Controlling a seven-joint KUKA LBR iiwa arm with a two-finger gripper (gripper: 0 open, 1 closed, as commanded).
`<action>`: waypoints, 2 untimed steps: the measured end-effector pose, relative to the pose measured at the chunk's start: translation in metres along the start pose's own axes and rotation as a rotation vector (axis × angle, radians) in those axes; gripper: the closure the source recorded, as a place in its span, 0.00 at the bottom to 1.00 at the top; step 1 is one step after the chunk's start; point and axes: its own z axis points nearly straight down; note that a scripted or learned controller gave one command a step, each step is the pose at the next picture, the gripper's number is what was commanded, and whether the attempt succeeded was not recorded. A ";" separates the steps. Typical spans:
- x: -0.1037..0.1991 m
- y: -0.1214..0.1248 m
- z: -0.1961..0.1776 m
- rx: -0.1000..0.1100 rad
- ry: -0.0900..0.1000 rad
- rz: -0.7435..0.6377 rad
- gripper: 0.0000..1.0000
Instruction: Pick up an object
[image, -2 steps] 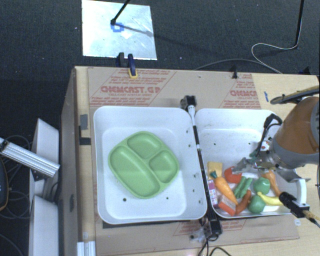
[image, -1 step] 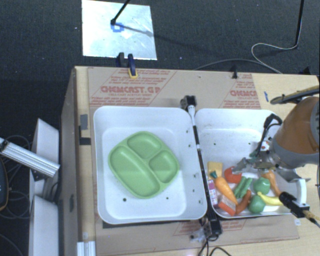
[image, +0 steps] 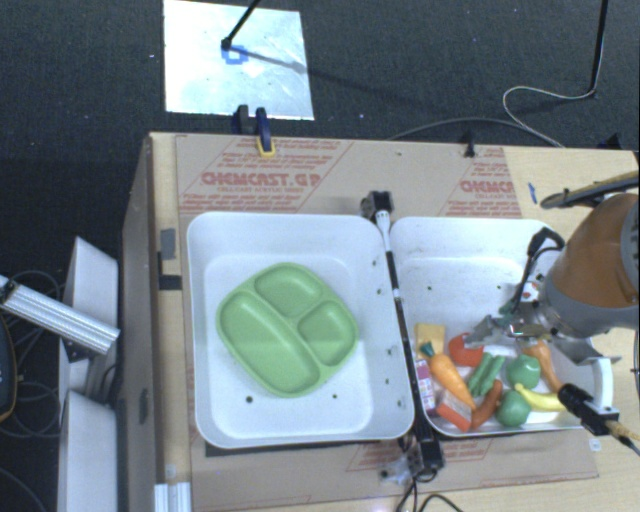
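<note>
At the near edge of the right bin (image: 455, 240) lies a heap of toy food, packed into the bin's front half. A carrot (image: 450, 377) lies slantwise at the heap's left, with a pale yellow block (image: 430, 336) just behind it and a red-and-white packet (image: 425, 385) against the bin's left wall. A red piece (image: 465, 352) sits beside the yellow block. Green pods (image: 485, 372) lie in the middle, and a red-orange piece (image: 487, 400) curves along the front below them. Two green round fruits (image: 523, 372) and (image: 512, 408) sit to the right, with a banana (image: 540, 398) touching the lower one. A second carrot (image: 543, 358) pokes out beside the upper green fruit.

The arm (image: 600, 270) comes in from the right, its orange band over the bin's right side. The gripper (image: 508, 327) is low over the heap, just behind the red piece and the pods. Its metal fingers are too small and blurred to read, so I cannot tell whether they are spread or closed, nor whether anything sits between them.

The left bin (image: 230, 240) holds a green divided plate (image: 288, 328), lying flat near its middle, tilted a little askew. The two bins touch along a dark centre strip (image: 395, 290). Both rest on a brown cardboard sheet (image: 300, 170) with red print.
</note>
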 end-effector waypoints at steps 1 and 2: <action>0.000 0.000 0.000 0.000 0.000 -0.002 0.00; 0.000 0.000 0.000 -0.001 0.000 0.000 0.00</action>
